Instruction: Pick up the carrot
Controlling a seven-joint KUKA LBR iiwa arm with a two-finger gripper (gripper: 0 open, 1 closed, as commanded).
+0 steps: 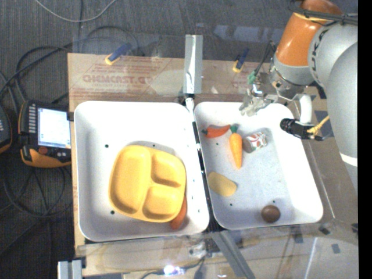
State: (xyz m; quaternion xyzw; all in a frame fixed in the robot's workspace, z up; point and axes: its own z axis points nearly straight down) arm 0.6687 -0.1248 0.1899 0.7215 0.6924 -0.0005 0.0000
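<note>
Nearest the lower edge of the frame, in the right bin (302, 173), sits a small brown ball (270, 213), and up-left of it a pale yellow potato-like piece (222, 184). The left bin (93, 127) holds a yellow divided plate (148, 182). Further up, in the middle of the right bin, lies the carrot (235, 146), its long axis running nearly straight up and down the frame, green top toward the far rim. A red pepper-like piece (217, 131) lies just beside its top on the left, a small silver-and-red packet (256, 140) just to its right. My pincer (253, 104) hangs over the far rim, empty; whether its jaws are apart I cannot tell. The carrot lies down-frame and slightly left of it, so I judge I must come down toward the mid-body and close across its narrow width.
</note>
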